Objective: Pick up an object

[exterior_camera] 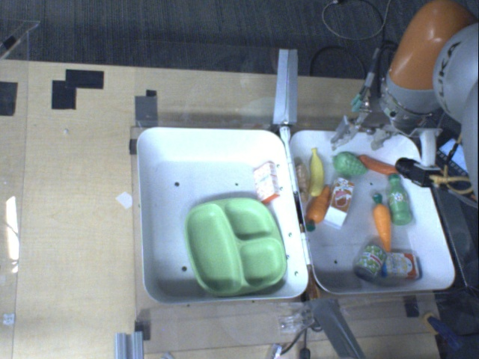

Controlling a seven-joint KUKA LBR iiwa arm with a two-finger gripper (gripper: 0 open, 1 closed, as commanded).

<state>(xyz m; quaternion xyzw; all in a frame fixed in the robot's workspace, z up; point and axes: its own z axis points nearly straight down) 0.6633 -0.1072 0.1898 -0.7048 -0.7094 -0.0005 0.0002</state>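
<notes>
Nothing is picked up yet. The metal two-finger end effector point(364, 129) hangs over the far edge of the right shallow white bin point(441, 264), fingers spread apart and bare, near the round green plastic vegetable point(348, 163) lying in that bin.

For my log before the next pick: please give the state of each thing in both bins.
Green divided tray: flat, right way up, left bin.
Small snack packet: lying by the left bin's right wall.
Banana: lying, right bin.
Green bottle: on its side.
Carrot: lying free.
Can: on its side.
Gripper: above the right bin's far edge.
</notes>
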